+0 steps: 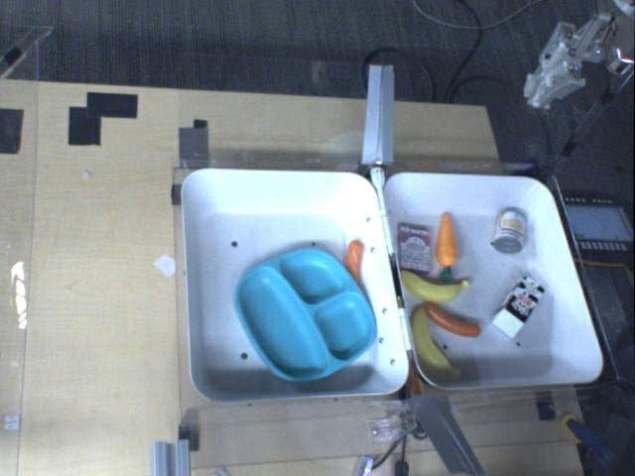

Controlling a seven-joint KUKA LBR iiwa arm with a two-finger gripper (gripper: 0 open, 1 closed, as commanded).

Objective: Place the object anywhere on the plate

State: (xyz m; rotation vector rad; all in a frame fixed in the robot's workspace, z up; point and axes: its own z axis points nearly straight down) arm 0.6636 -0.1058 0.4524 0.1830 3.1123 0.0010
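Observation:
A blue plate (303,310) with three compartments lies in the left bin (213,266), toward its front. A small orange piece (355,259) rests on the bin floor just off the plate's far right rim, close to the divider. My gripper (552,72) hangs at the top right, beyond the far edge of the right bin (566,266) and well away from every object.
The right bin holds a red packet (415,248), a carrot (446,238), two bananas (437,288) (432,343), a reddish sausage (454,321), a metal can (509,230) and a black-and-white carton (521,306). A metal post (379,117) stands behind the divider.

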